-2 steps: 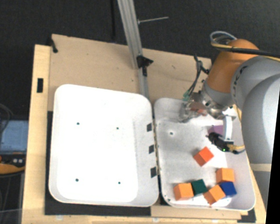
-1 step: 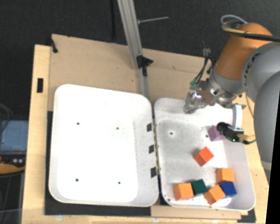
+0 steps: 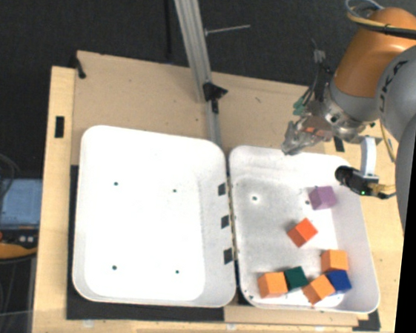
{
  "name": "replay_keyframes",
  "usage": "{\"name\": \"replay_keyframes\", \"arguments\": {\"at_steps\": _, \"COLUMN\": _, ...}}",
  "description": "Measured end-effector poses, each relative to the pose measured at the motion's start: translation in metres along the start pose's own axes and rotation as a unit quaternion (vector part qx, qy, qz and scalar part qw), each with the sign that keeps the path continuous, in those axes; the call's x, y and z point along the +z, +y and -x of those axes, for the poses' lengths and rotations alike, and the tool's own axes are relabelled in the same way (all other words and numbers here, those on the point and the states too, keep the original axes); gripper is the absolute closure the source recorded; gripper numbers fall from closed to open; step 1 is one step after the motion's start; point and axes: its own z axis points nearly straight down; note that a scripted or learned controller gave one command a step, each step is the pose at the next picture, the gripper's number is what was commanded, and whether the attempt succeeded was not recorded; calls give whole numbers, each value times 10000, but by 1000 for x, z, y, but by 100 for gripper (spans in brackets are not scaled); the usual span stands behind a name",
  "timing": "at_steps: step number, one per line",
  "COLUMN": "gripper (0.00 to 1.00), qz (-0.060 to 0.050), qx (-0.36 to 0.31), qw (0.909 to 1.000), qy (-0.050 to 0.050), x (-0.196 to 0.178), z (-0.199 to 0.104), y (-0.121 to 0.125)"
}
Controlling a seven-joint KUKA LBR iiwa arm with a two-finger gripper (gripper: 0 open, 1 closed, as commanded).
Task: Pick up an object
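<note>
My gripper (image 3: 296,144) hangs over the far rim of the right bin (image 3: 261,228), with nothing visible between its fingers. A purple block (image 3: 322,197) lies in that bin, below and to the right of the gripper. An orange-red block (image 3: 303,232) sits near the bin's middle. Along the near edge lie an orange block (image 3: 272,283), a dark green block (image 3: 296,277), another orange block (image 3: 319,288), a blue block (image 3: 338,280) and an orange block (image 3: 334,260).
The left bin (image 3: 150,215) stands beside the right one, joined by dark clips along the shared edge. A slanted metal post (image 3: 198,56) rises behind the bins. A cable-fed box (image 3: 17,207) sits off the bench at the left.
</note>
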Motion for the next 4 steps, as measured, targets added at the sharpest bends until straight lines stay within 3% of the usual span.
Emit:
{"name": "replay_keyframes", "arguments": {"at_steps": 1, "gripper": 100, "qz": -24, "qx": -16, "qw": 10000, "qy": 5, "x": -17, "z": 1, "y": 1}}
{"name": "replay_keyframes", "arguments": {"at_steps": 4, "gripper": 100, "qz": -37, "qx": -11, "qw": 10000, "qy": 12, "x": -5, "z": -176, "y": -14}}
